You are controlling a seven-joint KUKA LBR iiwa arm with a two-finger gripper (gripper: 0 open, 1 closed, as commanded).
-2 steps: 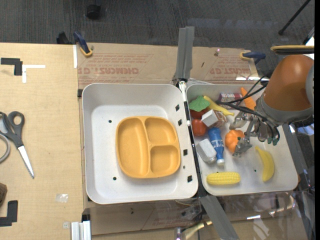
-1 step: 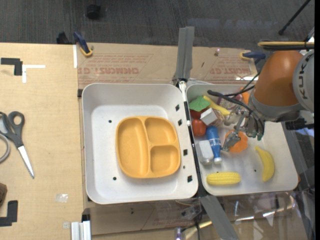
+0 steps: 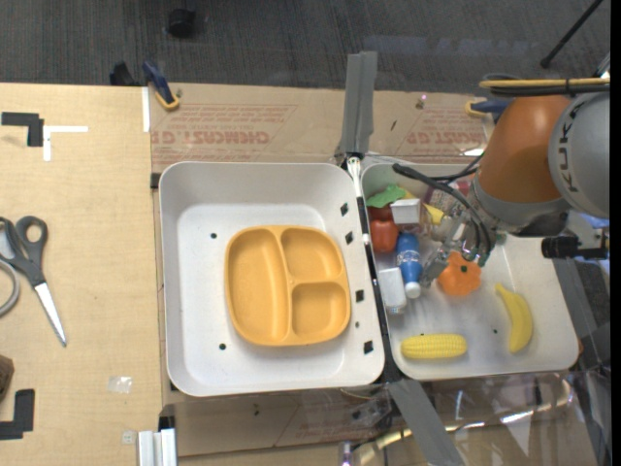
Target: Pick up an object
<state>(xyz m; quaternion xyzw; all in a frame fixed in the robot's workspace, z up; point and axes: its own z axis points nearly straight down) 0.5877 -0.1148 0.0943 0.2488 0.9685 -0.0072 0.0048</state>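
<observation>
1. End effector [image 3: 454,250] is low in the right bin [image 3: 553,348], just beside the orange fruit [image 3: 460,277]; whether it is wide, narrow or holding anything cannot be told.
2. Banana [image 3: 517,318], corn cob [image 3: 434,347] and blue bottle [image 3: 409,260] lie in the same bin.
3. Judgement: nothing lifted; pick outstanding.
4. Left bin [image 3: 184,289] carries a yellow divided tray [image 3: 288,284].

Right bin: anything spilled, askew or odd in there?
Nothing spilled or damaged. The right bin is lopsided, though: pepper, bottle and other small items are jammed against its left wall, under the arm. Orange, banana and corn lie apart. The tray sits squarely in the left bin.
</observation>
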